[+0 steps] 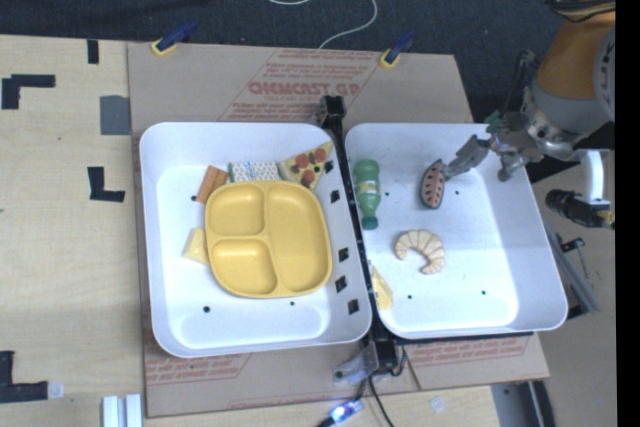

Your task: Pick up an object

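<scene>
My arm (575,65) enters from the right, over the right bin's (520,260) upper right corner. My gripper (485,155) hangs there with fingers spread and nothing between them; one fingertip lies just beside the watermelon slice (432,185). The croissant (422,250) lies below, well apart from me.

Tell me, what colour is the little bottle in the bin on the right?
Green. The bottle lies by the right bin's left wall, clearest in the camera view.
</scene>
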{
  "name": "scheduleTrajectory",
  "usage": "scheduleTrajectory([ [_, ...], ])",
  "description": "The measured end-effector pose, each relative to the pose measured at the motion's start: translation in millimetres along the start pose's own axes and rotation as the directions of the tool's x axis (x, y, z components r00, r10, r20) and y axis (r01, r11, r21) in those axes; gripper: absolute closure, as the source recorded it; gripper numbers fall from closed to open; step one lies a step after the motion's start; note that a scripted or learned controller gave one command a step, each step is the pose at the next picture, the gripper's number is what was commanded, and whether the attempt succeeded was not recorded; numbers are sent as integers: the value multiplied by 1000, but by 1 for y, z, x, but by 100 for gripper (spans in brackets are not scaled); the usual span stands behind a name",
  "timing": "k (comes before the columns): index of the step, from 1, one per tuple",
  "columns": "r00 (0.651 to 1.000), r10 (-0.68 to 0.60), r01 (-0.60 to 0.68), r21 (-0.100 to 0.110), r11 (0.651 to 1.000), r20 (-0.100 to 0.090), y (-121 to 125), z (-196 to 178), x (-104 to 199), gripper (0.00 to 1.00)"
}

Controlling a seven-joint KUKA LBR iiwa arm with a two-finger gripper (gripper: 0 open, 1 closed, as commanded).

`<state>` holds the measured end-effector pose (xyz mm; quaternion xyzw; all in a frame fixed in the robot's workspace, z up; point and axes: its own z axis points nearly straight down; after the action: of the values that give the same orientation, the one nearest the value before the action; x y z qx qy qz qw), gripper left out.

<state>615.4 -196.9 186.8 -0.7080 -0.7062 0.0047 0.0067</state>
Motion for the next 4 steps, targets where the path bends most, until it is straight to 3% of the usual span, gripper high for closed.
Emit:
scheduleTrajectory([
  [1,1000,-4,4,-15,1000,3,3,-9,0,0],
  [3,1000,-6,6,-14,1000,5,3,105,8,0],
  [4,1000,-7,7,-17,1000,5,4,91,9,100],
])
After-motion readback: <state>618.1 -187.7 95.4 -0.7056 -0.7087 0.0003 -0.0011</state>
